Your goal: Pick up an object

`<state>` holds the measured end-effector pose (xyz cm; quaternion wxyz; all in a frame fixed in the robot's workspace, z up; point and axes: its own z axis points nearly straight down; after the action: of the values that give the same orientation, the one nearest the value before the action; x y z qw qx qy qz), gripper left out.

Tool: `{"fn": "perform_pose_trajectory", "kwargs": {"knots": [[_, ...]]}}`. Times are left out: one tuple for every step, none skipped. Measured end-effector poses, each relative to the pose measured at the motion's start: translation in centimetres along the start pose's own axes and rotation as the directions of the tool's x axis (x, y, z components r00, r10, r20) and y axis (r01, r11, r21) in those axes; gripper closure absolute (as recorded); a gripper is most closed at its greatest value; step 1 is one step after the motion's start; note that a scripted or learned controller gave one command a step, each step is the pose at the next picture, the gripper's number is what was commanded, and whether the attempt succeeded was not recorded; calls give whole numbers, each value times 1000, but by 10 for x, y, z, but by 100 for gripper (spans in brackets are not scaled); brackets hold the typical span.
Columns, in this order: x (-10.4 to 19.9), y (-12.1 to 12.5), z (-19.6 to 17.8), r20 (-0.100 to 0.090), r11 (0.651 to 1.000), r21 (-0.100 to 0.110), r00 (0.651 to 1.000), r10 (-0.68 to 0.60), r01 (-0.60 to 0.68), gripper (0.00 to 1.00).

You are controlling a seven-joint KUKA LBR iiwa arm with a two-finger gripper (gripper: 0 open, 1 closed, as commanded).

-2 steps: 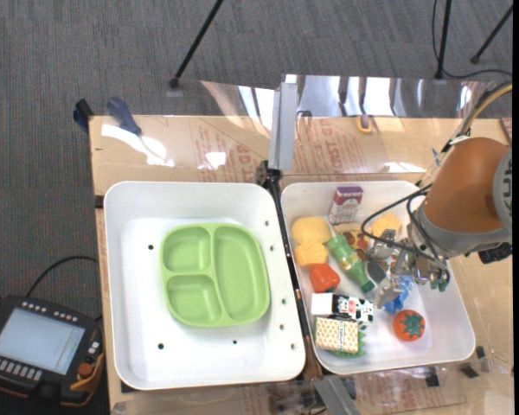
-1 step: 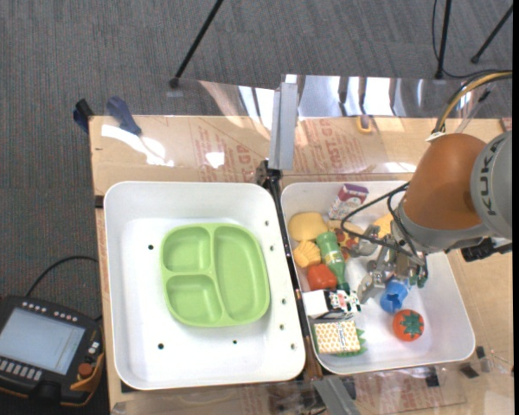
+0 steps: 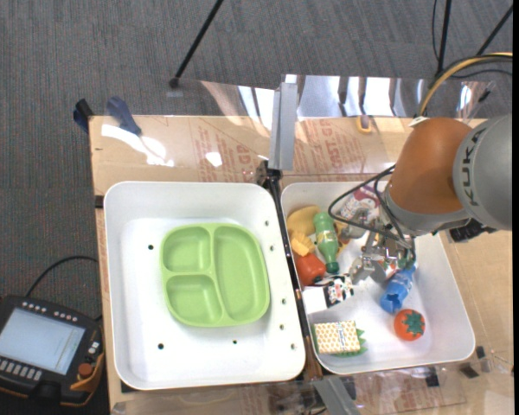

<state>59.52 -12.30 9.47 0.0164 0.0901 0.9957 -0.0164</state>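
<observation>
Claw [image 3: 379, 262] sits low in the right bin [image 3: 457, 316], just beside a blue bottle [image 3: 396, 289]; whether it is released or clenched cannot be told, as cables and wrist hardware hide the tips. "KUKA" reads on the grey arm [image 3: 493, 180] past the orange band; around the claw lie a green bottle [image 3: 326, 239], a yellow item [image 3: 301, 223], a red piece [image 3: 310, 269], a black-and-white carton [image 3: 336, 291] with print too small to read, a patterned box [image 3: 337, 337] and a tomato-like toy [image 3: 408, 323] near the front right corner. The left bin [image 3: 130, 232] holds a green divided tray [image 3: 214, 274] with bare white floor around it; red lettering on the cardboard-covered surface [image 3: 182, 141] is partly hidden and unreadable.
</observation>
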Motion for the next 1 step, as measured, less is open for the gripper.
{"fn": "perform_pose_trajectory", "kwargs": {"knots": [[58, -29, 6, -40, 985, -23, 985, 169, -170, 0]]}}
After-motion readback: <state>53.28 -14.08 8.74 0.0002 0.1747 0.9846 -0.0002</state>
